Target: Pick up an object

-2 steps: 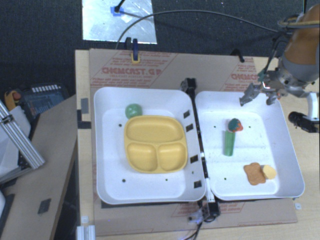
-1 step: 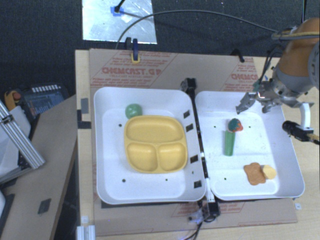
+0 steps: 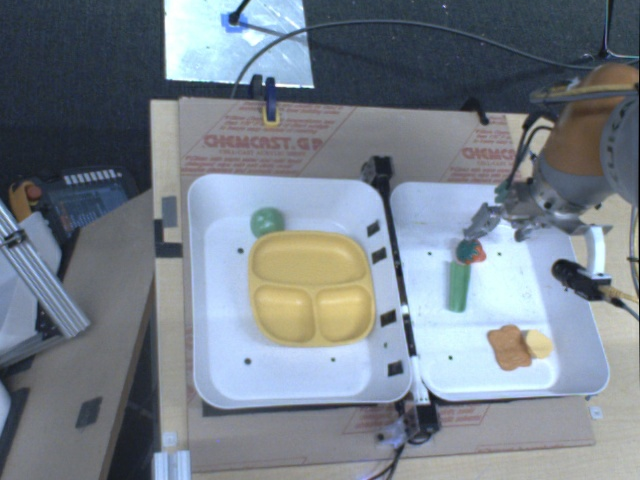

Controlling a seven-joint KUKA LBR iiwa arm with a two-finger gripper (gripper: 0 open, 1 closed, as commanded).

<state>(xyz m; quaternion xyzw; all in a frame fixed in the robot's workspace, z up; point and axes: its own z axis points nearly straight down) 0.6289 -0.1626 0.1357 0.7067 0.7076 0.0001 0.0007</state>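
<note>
I see the bench [image 3: 168,268] from above, with two shallow white bins side by side on a brown cardboard sheet [image 3: 300,133]. The left bin [image 3: 215,348] holds a yellow divided tray [image 3: 308,286], which has one long compartment on the far side and two smaller ones on the near side. A small green ball [image 3: 266,221] lies just beside the far left corner of the tray; I cannot tell if it touches the tray.

In the right bin [image 3: 570,353] I see a green stick-shaped object [image 3: 459,284], lying almost along the near-far direction in the left part of the bin. At its far end there is a small red and teal piece [image 3: 469,252], touching it or very close to it. In the near right part of the bin lie a brown flat object [image 3: 509,347] and a yellow round piece [image 3: 538,344], just beside each other.

The arm [image 3: 590,148] comes in from the right, over the far right part of the right bin. The gripper [image 3: 478,225] points toward the left and is low above the far end of the green stick, near the red and teal piece. From this angle I cannot tell how the gripper stands, wide or narrow, and I see nothing lifted by it. All objects rest on the bin floors. On the left, beside the bench, there is a grey table [image 3: 80,368] with a metal profile [image 3: 35,278] on it.
</note>
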